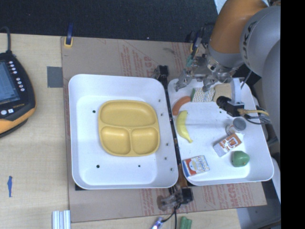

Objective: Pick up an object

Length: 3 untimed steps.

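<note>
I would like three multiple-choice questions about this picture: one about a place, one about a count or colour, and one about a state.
1. Where does the yellow divided plate lie?
A. in the left bin
B. in the right bin
C. on the bare bench

2. How many compartments does the plate have?
A. two
B. three
C. five

3. How does the banana lie in the right bin?
A. free on the bin floor, near its left wall
B. on the plate
C. under the green ball

Answers:
1. A: the plate sits in the middle of the left bin.
2. B: one wide compartment at the top and two smaller ones below it.
3. A: the banana rests on the white floor, apart from the green ball, while the gripper is above the bin's far edge.
</note>
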Each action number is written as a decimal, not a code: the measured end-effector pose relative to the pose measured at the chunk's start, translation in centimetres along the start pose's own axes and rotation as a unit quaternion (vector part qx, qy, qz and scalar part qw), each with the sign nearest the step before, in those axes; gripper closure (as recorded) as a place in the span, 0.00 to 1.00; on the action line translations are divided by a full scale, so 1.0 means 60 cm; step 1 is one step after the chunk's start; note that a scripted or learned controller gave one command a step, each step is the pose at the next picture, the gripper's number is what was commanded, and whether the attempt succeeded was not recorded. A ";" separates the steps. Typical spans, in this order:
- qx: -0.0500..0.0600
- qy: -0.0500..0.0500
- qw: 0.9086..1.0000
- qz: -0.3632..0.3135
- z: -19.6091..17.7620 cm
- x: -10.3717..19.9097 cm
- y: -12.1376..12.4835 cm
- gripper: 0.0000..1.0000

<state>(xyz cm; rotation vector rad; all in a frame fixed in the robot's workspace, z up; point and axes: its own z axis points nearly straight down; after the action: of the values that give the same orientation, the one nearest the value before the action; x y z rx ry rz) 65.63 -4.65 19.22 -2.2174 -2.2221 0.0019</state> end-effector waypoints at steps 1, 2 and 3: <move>-0.001 0.000 1.000 0.001 0.000 -0.013 0.000 0.00; 0.001 0.000 1.000 -0.001 0.001 0.033 0.000 0.00; 0.000 0.000 1.000 0.000 0.000 0.005 0.000 0.00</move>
<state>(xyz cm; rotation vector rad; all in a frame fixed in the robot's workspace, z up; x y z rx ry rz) 65.62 -4.36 19.20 -2.2175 -2.2224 0.0031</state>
